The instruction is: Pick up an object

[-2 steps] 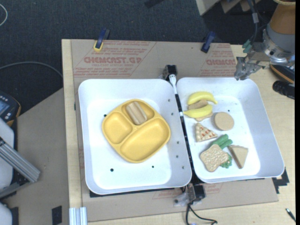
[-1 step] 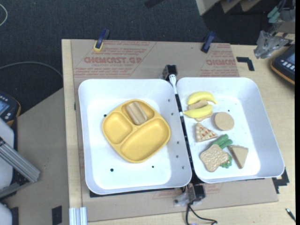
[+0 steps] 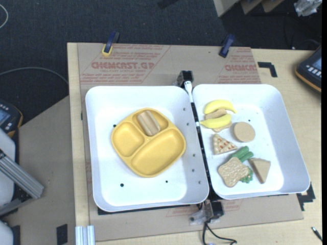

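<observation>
Two white bins sat side by side on the bench. The left bin (image 3: 102, 137) held a yellow divided plate (image 3: 148, 143) near its centre. A brown sausage (image 3: 148, 122) lay in the plate's small upper compartment, long axis running roughly 11 to 5 o'clock.

The right bin (image 3: 276, 116) held the other food pieces, grouped toward its left half. Two bananas (image 3: 218, 114) lay at the top of the group, long axes near 9 to 3 o'clock, the upper one arched. A round cracker (image 3: 243, 132) sat just below and right of them. A pizza slice (image 3: 222, 144) lay beside the cracker, tip pointing to 12 o'clock. A green vegetable (image 3: 244, 154) lay between the pizza slice and a tan wedge (image 3: 260, 168). A slice of bread (image 3: 234, 171) sat at the group's bottom, touching the green piece.

Arm and claw were not seen, so claw state could not be told
</observation>
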Robot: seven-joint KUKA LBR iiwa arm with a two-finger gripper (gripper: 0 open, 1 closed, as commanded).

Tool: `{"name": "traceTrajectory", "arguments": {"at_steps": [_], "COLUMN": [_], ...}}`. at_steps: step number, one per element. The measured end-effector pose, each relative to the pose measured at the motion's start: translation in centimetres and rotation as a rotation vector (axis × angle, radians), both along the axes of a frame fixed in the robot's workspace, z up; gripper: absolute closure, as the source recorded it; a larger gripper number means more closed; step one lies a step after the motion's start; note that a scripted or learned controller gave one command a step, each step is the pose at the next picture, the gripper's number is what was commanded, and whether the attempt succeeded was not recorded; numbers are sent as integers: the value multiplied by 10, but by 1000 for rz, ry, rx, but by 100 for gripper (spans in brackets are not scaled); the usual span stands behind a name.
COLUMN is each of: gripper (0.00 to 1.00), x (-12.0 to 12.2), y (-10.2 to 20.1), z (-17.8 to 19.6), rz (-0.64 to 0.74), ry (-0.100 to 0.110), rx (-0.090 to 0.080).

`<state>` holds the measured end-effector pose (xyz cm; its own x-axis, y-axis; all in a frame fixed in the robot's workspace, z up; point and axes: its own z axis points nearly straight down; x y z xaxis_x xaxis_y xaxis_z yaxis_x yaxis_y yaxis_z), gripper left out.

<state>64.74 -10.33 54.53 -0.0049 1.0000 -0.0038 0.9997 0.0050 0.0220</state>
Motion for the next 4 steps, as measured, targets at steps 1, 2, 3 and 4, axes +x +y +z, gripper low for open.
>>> {"name": "traceTrajectory", "arguments": {"at_steps": [1, 2, 3, 4], "gripper": [100, 100, 100, 100], "x": [-47, -43, -97, -111], "y": [-6, 44, 56, 104], "z": [-132, -31, -173, -20], "rz": [-8, 2, -6, 1], "ry": [36, 8, 38, 3], "rx": [6, 4, 6, 5]}}
